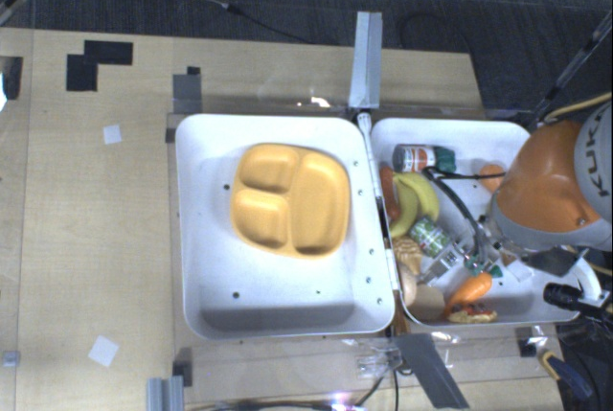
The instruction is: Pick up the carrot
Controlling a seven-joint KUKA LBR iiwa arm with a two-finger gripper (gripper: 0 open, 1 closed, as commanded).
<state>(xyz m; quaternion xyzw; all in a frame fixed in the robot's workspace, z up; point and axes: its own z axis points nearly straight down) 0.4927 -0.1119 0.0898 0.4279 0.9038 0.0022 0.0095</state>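
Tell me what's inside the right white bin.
The right white bin holds a yellow banana, a red-labelled can, a green can, an orange carrot near the gripper, and other food. The grey arm covers its right part.

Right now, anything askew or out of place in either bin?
Nothing spilled or damaged. The right bin is a loose heap: can on its side, banana beside it, carrot near the front wall beside the gripper. The yellow divided plate sits flat in the left bin.

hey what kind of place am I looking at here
Most likely a robotics lab test bench: two white bins sit fixed side by side on a wooden bench, a robot arm reaches over toy food like a carrot, and cables run across the floor.
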